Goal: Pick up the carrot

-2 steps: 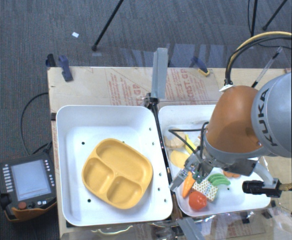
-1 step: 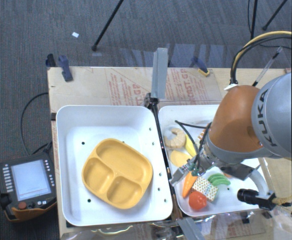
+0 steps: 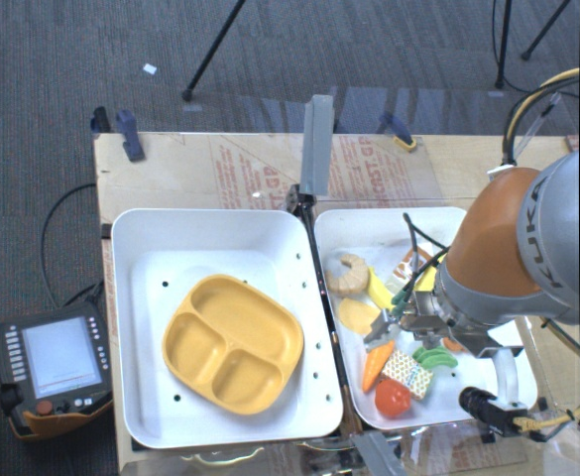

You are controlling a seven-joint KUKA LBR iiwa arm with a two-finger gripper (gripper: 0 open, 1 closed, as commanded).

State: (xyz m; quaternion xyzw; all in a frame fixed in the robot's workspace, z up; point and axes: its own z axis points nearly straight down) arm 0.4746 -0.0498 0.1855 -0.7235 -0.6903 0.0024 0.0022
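The carrot (image 3: 375,364) lies in the right bin (image 3: 369,228), a short orange wedge tilted with its narrow tip toward the bin's near wall. The gripper (image 3: 387,327) hangs just above the carrot's upper end, at the end of the grey arm (image 3: 513,256) with its orange band reaching in from the carrot's right. The dark fingers (image 3: 380,333) sit right by the carrot's top, but whether they are apart or together cannot be told from this angle, and no part of the carrot shows between them. Right of the carrot rests a checkered block (image 3: 406,371), touching or nearly touching it; just below the carrot sits a red tomato (image 3: 392,398). Up from the carrot lies a pale yellow slice (image 3: 357,313), then a banana (image 3: 379,290) and a tan bread piece (image 3: 348,274). A green item (image 3: 434,356) lies to the carrot's right, beyond the block. Well left of the carrot, in the left bin (image 3: 141,266), rests a yellow divided plate (image 3: 232,341).
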